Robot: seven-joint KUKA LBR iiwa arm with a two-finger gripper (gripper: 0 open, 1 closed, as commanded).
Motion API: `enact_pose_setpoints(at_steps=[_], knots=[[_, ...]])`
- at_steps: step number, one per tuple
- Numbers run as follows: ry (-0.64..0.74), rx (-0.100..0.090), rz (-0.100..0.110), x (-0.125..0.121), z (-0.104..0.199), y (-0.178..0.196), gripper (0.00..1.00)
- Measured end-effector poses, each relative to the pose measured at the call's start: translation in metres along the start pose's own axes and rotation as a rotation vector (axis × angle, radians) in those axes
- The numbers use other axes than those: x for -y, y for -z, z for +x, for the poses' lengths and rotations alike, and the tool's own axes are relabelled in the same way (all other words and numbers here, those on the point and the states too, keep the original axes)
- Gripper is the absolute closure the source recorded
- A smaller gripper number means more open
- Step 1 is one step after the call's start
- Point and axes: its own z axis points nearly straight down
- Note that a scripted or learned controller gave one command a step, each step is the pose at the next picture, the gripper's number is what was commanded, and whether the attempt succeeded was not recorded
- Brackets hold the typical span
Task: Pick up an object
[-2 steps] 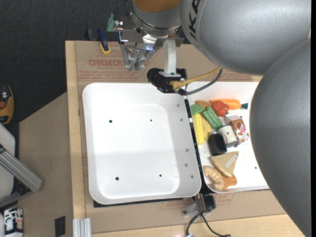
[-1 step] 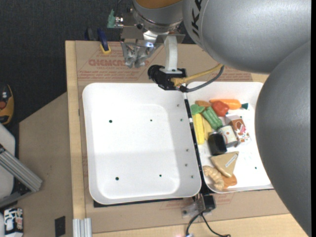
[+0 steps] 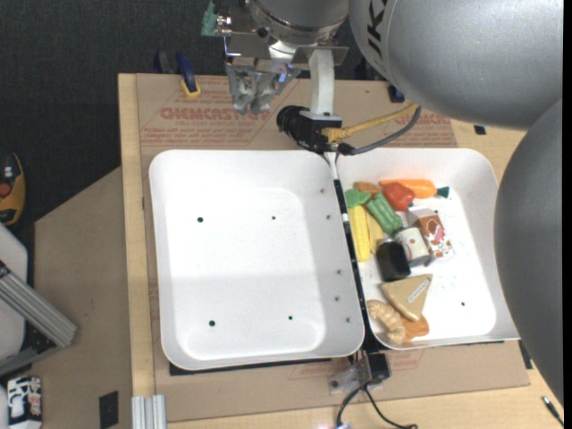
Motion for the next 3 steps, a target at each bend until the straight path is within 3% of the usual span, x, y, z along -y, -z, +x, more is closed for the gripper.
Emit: enact_pose_setpoints(at_steps=[1, 2, 3], knots=[[0.0, 0.0, 0.0, 0.018, 0.0, 0.025, 1.0], [0.0, 0.005, 0.017, 0.072, 0.0, -0.05, 1.0], [-0.003, 0.0, -0.008, -0.028, -0.001, 0.004, 1.0]])
